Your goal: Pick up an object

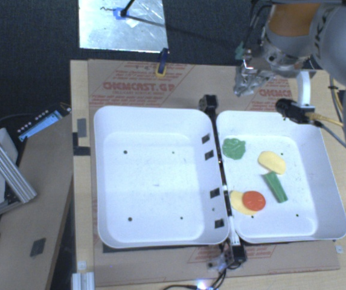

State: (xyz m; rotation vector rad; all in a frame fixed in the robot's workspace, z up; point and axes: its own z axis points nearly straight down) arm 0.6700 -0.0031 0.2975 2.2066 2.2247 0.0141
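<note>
White plastic, two shallow bins on a cardboard sheet. The left bin [154,180] has a bare floor. The right bin [305,219] holds all the candidate objects.

The arm [317,23] comes in from the upper right, grey with its orange band at the top edge. The gripper [247,84] hangs high above the cardboard, just beyond the right bin's far rim and near its back-left corner. Nothing lies between its fingertips; whether the jaws are spread or closed cannot be told from this angle.

Contents of the right bin, largest first:
- green leafy piece [233,148], back-left, close to the divider and nearest the gripper;
- green stick [276,186], mid-floor, lying at a slant;
- yellow oval piece [272,161], touching or just beside the stick's upper end;
- red disc [254,200], overlapping a small yellow piece [238,202] near the divider.

Judgement: the step in hand is the approach; no pick has been made yet. The leafy piece looks the best target, since it stands apart from the others and needs the shortest travel. The descent should be centred on it, with the jaws set across its narrow width and kept clear of the divider wall. The red disc and its yellow neighbour risk a double grab. The stick and the oval piece crowd each other, so a finger may nudge one aside.
</note>
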